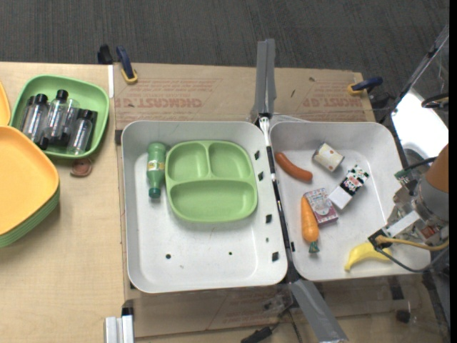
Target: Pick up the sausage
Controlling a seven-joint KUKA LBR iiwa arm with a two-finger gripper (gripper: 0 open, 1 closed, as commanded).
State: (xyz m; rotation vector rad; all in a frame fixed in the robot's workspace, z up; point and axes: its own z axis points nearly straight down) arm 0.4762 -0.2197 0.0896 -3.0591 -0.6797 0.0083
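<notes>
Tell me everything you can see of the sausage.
The sausage is a smooth, reddish-orange link with rounded ends, glossy like plastic, and looks whole. It lies flat on the floor of the right bin, near the bin's left wall, slanting from upper left down to lower right. Nothing touches it: the carrot lies below it and a pale cylinder sits to its right, both apart.
</notes>
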